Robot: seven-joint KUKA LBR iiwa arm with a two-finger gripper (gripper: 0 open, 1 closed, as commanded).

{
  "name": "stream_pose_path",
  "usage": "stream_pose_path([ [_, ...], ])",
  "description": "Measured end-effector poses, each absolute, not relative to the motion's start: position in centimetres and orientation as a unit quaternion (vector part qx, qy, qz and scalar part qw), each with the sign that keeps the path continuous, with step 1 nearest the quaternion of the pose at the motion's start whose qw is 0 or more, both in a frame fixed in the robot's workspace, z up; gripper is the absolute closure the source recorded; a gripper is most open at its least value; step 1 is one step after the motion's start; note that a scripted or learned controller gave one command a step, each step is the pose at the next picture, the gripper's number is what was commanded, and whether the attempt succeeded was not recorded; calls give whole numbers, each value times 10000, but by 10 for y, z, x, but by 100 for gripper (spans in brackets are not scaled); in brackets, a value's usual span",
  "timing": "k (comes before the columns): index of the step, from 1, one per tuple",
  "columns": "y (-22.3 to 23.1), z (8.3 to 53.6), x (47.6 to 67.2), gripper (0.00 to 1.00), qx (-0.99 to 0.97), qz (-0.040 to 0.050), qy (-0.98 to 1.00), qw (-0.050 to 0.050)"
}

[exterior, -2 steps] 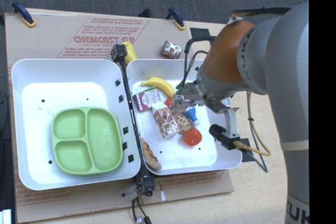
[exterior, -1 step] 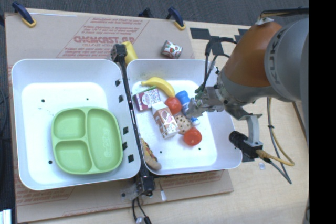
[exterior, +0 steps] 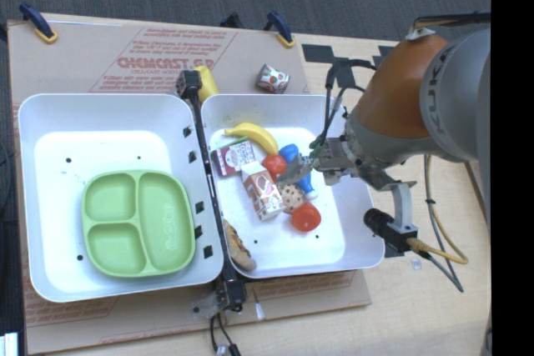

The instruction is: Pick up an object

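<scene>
The tabletop (exterior: 400,308) carries two shallow white bins side by side, and the left bin (exterior: 50,204) holds a pale green divided tray (exterior: 138,223) lying flat toward its 6 o'clock side. The right bin (exterior: 334,250) holds the clutter the task draws from: a yellow banana (exterior: 250,134) at about 11 o'clock, a dark red carton (exterior: 232,157) just below it, a white and red box (exterior: 262,191) near the centre, a blue piece (exterior: 289,153) at roughly 1 o'clock, a spotted biscuit-like piece (exterior: 291,196) beside the box, a red ball (exterior: 306,218) toward 5 o'clock, and a brownish item (exterior: 238,248) against the wall at 7 o'clock. The arm (exterior: 417,104) reaches in from 3 o'clock, and the gripper (exterior: 298,172) sits low among the blue piece, the box and the biscuit-like piece. Its fingers are too small and too mixed with the clutter to judge, so I cannot tell how far apart they stand or whether anything lies between them. The main risk, as I judge it, comes from crowding: things touch or nearly touch here, so a close could catch an edge of two at once, or push one aside and come up with nothing. The red ball would likely roll away if nudged. A small printed cup (exterior: 273,79) lies on the cardboard at 12 o'clock, outside both bins.
</scene>
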State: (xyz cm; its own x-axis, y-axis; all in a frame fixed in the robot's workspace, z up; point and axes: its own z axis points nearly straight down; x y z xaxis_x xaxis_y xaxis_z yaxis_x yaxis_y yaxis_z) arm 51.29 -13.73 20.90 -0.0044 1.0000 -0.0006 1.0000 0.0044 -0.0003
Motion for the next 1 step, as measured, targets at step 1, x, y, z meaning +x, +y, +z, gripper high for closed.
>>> stream_pose_path([
  [1, -106, 120, 476, 0, 7045, -15, 7097, -29],
])
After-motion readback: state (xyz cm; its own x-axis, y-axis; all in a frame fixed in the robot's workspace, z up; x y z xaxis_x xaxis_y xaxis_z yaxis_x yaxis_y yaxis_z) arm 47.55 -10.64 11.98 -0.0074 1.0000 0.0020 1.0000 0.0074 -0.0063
